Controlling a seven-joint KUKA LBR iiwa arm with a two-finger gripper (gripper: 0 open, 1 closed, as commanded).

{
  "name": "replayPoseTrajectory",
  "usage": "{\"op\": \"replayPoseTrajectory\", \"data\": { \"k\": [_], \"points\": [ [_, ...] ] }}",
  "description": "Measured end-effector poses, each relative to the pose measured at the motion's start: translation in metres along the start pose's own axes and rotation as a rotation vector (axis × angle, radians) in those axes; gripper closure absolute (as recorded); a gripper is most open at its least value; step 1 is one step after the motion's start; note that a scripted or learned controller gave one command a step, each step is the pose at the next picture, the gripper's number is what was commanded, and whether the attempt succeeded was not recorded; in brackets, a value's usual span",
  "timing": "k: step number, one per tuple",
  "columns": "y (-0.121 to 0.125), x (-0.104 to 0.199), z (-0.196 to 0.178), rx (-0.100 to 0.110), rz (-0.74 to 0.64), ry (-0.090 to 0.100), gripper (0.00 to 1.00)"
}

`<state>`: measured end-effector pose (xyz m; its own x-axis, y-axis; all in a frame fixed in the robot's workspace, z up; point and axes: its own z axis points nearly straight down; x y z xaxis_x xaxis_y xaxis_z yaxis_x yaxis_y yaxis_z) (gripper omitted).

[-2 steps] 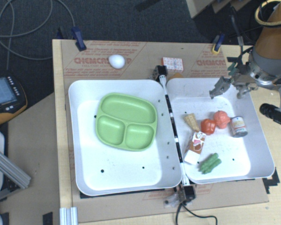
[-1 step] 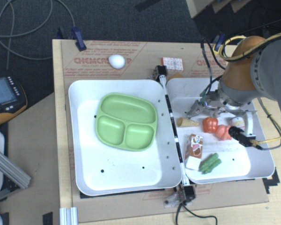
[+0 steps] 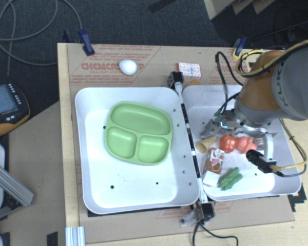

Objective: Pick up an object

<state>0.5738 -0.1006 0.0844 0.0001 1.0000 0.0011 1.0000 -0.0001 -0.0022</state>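
— Any writing you can read?

— Red lettering is printed on the brown bench board (image 3: 143, 60) along its far edge, beyond the left bin (image 3: 87, 137). It looks like "CHEMC…", but the rest is too faint to read. A small packet (image 3: 215, 161) in the right bin (image 3: 282, 186) has a printed face, too small to make out.

— And the gripper?

— The gripper (image 3: 222, 125) is down in the right bin, near that bin's left wall, under the grey arm (image 3: 292, 86) with its orange band. I cannot tell how its tips stand, or whether it has anything.

— Where are the objects?

— A red tomato-like toy (image 3: 228, 143) and an orange piece (image 3: 245, 144) lie just beside the gripper, toward the bin's middle. A green pod-shaped toy (image 3: 230, 178) lies near the near edge, beside the packet. The left bin holds a green divided plate (image 3: 138, 132). A white egg-shaped thing (image 3: 127, 66) and a small patterned box (image 3: 189, 69) sit on the board's far edge.
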Motion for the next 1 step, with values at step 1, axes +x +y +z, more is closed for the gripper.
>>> {"op": "replayPoseTrajectory", "data": {
  "k": [1],
  "points": [
    [-0.014,0.008,-0.0001,0.0,0.001,0.0,0.0]
  ]
}}
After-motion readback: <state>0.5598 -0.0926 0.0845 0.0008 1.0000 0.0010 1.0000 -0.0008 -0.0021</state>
